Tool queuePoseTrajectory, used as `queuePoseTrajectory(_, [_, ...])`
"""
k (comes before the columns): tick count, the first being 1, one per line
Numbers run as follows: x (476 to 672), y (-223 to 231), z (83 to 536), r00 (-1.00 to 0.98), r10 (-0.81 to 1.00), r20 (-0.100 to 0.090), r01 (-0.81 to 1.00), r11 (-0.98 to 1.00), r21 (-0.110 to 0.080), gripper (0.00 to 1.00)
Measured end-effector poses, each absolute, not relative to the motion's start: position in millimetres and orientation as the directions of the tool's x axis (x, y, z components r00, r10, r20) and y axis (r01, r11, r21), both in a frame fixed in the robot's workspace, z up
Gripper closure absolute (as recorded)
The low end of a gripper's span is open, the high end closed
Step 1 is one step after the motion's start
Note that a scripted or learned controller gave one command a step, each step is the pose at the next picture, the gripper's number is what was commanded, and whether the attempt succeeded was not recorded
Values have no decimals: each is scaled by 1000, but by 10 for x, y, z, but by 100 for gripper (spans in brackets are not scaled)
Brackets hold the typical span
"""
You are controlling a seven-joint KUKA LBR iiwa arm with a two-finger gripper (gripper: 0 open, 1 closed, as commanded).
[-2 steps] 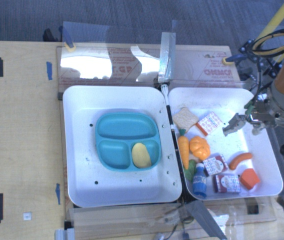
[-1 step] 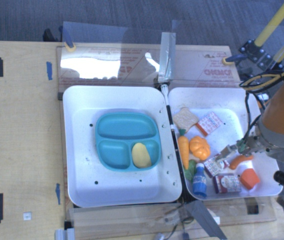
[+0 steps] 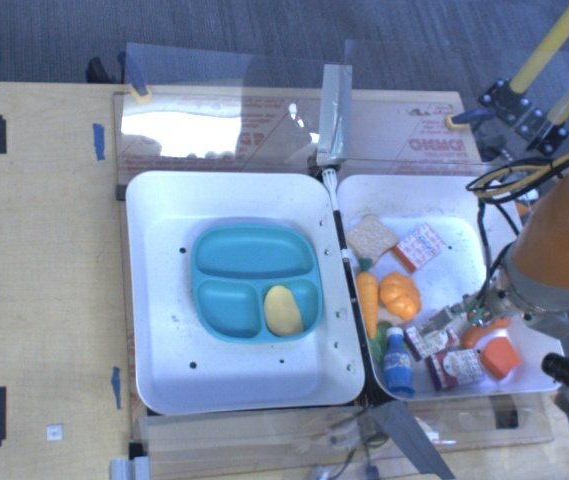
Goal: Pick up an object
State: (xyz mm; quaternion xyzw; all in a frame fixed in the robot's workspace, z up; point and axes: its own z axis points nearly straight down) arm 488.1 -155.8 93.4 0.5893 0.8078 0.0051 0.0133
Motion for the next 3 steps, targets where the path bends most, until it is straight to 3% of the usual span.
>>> queuePoseTrajectory(2, [6257, -1244, 861, -327, 945, -2, 945, 327, 4, 0])
queuePoseTrajectory(3, [6255, -1252, 960, -327, 945, -3, 945, 327, 3, 100])
